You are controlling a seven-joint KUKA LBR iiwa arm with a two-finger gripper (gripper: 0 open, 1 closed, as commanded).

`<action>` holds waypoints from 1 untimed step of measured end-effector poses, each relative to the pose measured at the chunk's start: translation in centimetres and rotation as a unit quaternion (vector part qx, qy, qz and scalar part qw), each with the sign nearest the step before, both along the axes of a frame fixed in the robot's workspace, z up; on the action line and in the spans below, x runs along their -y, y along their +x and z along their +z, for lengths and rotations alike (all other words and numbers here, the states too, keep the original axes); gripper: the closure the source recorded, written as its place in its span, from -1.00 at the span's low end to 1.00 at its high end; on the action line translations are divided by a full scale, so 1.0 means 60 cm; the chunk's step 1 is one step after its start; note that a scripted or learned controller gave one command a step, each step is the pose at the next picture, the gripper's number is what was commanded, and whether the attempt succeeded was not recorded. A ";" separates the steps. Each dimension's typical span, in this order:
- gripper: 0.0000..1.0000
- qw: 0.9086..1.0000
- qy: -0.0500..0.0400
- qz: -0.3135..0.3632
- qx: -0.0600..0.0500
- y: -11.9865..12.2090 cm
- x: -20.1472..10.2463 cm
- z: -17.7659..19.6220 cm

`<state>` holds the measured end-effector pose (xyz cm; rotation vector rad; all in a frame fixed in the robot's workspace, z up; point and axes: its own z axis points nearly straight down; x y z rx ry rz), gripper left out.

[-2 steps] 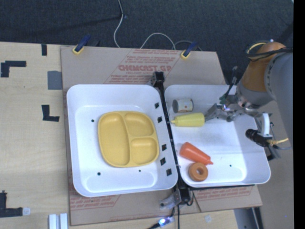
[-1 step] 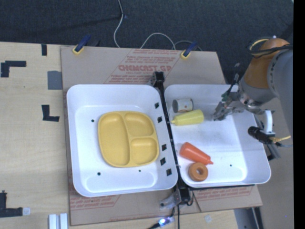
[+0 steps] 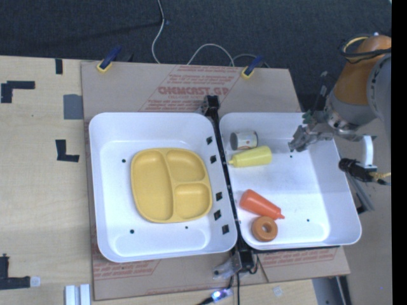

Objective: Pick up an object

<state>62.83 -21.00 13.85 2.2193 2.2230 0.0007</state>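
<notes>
Over the right bin [image 3: 318, 189], near its far right wall, the claw [image 3: 300, 138] hangs at the end of the grey arm [image 3: 359, 94], tips pointing down-left toward the bin floor. Claw state: cannot tell at this res. whether open or shut; nothing visible between the tips.

Contents, right bin: small grey-white cylinder [image 3: 243, 140] lying on its side by the centre divider; yellow bottle-shaped item [image 3: 251, 157] just in front of it, nearly touching; orange carrot-shaped piece [image 3: 259, 204] nearer the front; brown ring-shaped donut [image 3: 264, 229] just beside the carrot, at front edge. Left bin [image 3: 108, 170] holds a yellow compartment plate [image 3: 170, 184], lying flat, approx. centred. Both bins sit on a cardboard sheet on the tabletop [image 3: 38, 189].

Assessment: step in hand appears to be approach; no pick yet made. Nearest candidate is the yellow item, with open floor between it and the claw. Recommendations: 
- Travel left across the bin before descending, not on a slant. 
- Line the claw across the item's short axis, since it lies lengthwise left-right. 
- Stay clear of the cylinder behind it; a nudge may roll it. 
- Avoid the divider hardware. 
- Alt. target: carrot, but donut crowds one end.
</notes>
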 end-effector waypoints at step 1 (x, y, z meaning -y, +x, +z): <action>1.00 1.000 0.000 0.000 0.001 0.002 -0.001 0.070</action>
